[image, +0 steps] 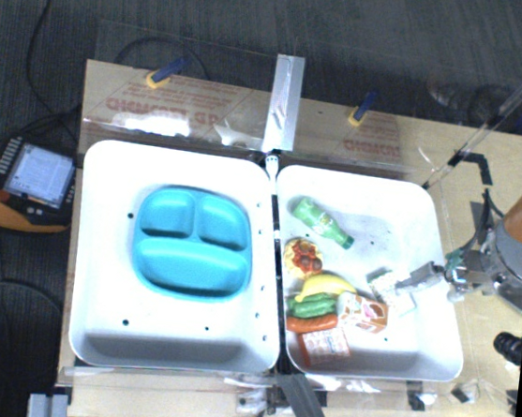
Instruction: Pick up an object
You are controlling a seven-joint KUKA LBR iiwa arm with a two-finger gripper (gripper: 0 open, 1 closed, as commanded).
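Observation:
The right bin (430, 219) holds a pile of toy food near its left wall. A green bottle (322, 222) lies on its side toward the back. In front of it are a red and yellow piece (303, 254), a yellow banana (326, 285), a green vegetable (311, 304), an orange sausage (311, 323) and a red and white packet (362, 313). My gripper (397, 282) reaches in from the right, low over the bin's floor. It sits just right of the banana and the packet, with its tip close to the packet's upper edge.
The left bin (96, 324) carries a blue divided plate (192, 242). A metal post (284, 102) stands behind the seam between the bins. Yellow and blue clamps (165, 72) hold a clear sheet at the back. A handheld screen (28, 179) lies on the floor at left.

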